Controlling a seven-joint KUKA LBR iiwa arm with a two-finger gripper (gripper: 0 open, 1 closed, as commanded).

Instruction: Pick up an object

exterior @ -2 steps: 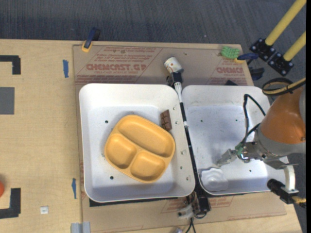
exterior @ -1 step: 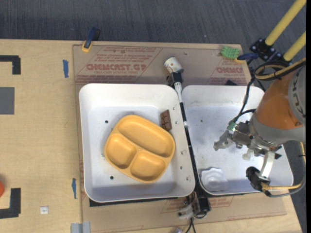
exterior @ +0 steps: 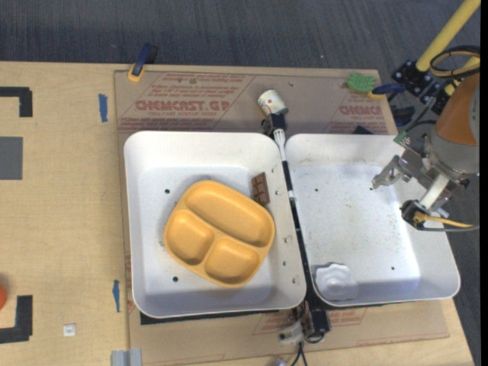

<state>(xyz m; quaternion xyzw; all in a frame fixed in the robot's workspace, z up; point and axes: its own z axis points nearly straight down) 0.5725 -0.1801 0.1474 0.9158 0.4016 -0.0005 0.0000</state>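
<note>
A yellow divided tray [exterior: 219,232] lies in the left bin [exterior: 145,204], with a small brown bar [exterior: 260,188] beside it near the bin's right wall. A crumpled clear plastic piece [exterior: 335,280] sits in the front left corner of the right bin [exterior: 366,235]. My gripper [exterior: 396,197] hangs over the right side of the right bin, open, with nothing between its fingers. It is well apart from the plastic piece and from everything in the left bin.
A white and black clip [exterior: 271,105] sits behind the bins where they meet. A green clamp [exterior: 358,82] and a blue and yellow clamp [exterior: 142,61] hold the cardboard sheet [exterior: 191,97]. Cables and a yellow pole [exterior: 450,29] lie at the back right.
</note>
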